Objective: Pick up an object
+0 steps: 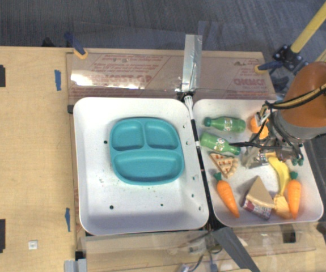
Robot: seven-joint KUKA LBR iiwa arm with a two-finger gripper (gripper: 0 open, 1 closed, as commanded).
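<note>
The right bin (pixel 316 208) holds several toy foods. Two green bottles (pixel 225 123) (pixel 218 144) lie at its far left. A pizza slice (pixel 225 164) lies below them, with a carrot (pixel 228 197) nearer the front. A tan wedge (pixel 259 192) rests on a dark red can (pixel 258 209), and a second carrot (pixel 293 196) sits at the front right. A yellow banana (pixel 279 172) lies in the middle right. My gripper (pixel 260 156) hangs low over the bin's middle, just left of the banana and right of the pizza slice. Nothing visibly sits in its grasp.
The left bin (pixel 89 203) carries a teal divided plate (pixel 147 150). The arm's orange band (pixel 316 98) covers the right bin's far right corner, and a small orange object (pixel 257 123) sits beside it. A metal divider (pixel 192 61) stands behind the bins. Tan board (pixel 21 152) lies to the left.
</note>
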